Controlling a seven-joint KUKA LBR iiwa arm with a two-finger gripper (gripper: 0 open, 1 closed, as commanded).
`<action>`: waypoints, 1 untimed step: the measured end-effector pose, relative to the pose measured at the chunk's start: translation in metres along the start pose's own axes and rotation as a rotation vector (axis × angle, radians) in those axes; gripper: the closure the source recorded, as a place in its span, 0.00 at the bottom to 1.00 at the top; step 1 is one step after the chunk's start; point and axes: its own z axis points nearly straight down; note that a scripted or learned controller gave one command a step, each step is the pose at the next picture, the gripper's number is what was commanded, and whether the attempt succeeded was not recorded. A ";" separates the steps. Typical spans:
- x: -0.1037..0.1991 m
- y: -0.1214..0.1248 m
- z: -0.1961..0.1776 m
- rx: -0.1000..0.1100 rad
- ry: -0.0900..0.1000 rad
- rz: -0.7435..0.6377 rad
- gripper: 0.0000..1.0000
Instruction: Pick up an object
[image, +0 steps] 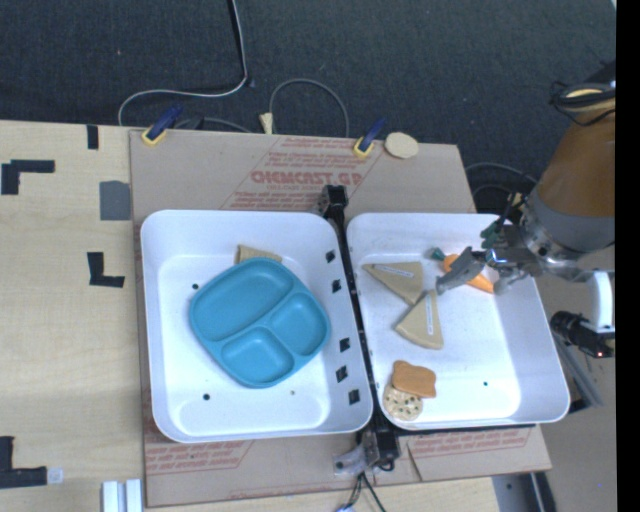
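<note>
Red "CHEMCAST GP" lettering (305, 178) marks the board; the hand's (462, 272) spread cannot be told.

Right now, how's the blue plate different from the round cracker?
The blue plate lies in the left bin; the round cracker lies in the right bin. The plate is far larger, with three compartments; the cracker is small, tan and speckled. Both lie flat.
</note>
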 end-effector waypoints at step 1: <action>0.025 0.022 0.112 0.006 0.002 -0.002 0.00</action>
